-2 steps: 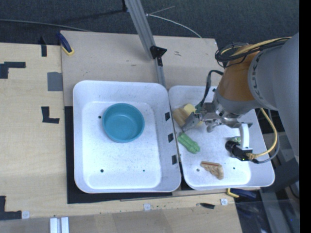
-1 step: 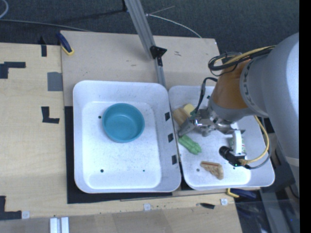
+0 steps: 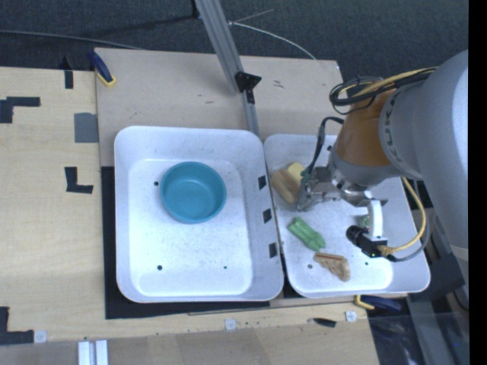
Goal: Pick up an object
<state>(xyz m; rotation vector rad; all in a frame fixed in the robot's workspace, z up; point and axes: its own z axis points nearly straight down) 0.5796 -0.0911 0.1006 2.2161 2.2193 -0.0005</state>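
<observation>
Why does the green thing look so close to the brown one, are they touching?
Apart. The camera view shows white bin floor between the green object and the brown object.

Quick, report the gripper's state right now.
Two-finger gripper: low in the right white bin beside the tan block-shaped object; open or shut cannot be told.

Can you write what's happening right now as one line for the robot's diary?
gripper: low in right bin, at tan object | green object: loose | blue bowl: left bin

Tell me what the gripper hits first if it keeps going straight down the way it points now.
Most likely the tan object at the right bin's left edge: the gripper sits right over its lower right side. Depth is hard to judge from above, so it may instead land on bin floor just beside it.
</observation>
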